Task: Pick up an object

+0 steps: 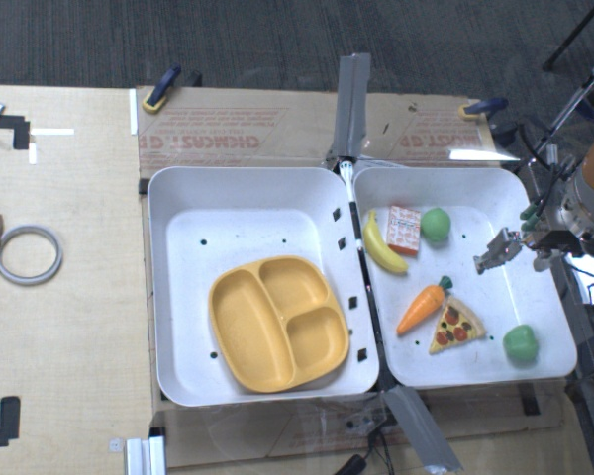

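Objects for picking lie in the right bin [564, 349]: a yellow banana [380, 246], an orange carrot [421, 308] with a green top, a pizza slice [454, 327], a red-and-white box [404, 230], and two green balls, one [436, 225] beside the box, one [520, 343] near the bin's lower right corner. Left bin [168, 265] carries a yellow divided plate [277, 322], the largest item on view, tilted toward the bin's lower middle. Gripper [497, 255] hangs over the right bin's right half, apart from every object, with nothing seen between its fingers; whether they are spread or closed cannot be told. The carrot and pizza slice sit down-left of it, the lower ball below it, the box and banana well to its left. The arm is cut off at the right edge. On the surface to the left lies a tape roll [27, 254].
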### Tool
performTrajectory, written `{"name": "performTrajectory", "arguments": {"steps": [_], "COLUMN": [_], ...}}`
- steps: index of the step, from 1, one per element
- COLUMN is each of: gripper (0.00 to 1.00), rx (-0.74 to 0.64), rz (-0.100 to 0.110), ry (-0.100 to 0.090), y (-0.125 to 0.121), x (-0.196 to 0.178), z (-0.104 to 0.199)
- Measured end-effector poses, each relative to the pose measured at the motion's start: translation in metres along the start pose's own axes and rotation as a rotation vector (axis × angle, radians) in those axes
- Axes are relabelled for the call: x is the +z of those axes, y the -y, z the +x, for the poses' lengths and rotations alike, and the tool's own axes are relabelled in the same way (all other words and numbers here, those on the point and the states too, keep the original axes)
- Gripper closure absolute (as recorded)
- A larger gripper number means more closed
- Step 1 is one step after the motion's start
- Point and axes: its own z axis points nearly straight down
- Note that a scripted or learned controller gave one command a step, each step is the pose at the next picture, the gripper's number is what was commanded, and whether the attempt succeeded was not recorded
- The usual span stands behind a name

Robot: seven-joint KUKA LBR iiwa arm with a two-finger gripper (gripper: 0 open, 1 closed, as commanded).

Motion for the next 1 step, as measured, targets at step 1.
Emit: {"name": "performTrajectory", "arguments": {"steps": [1], "gripper": [0.00], "rx": [-0.071], "rz": [0.000], "ry": [-0.001], "y": [-0.0147], "x": [0.1607], "z": [0.0265]}}
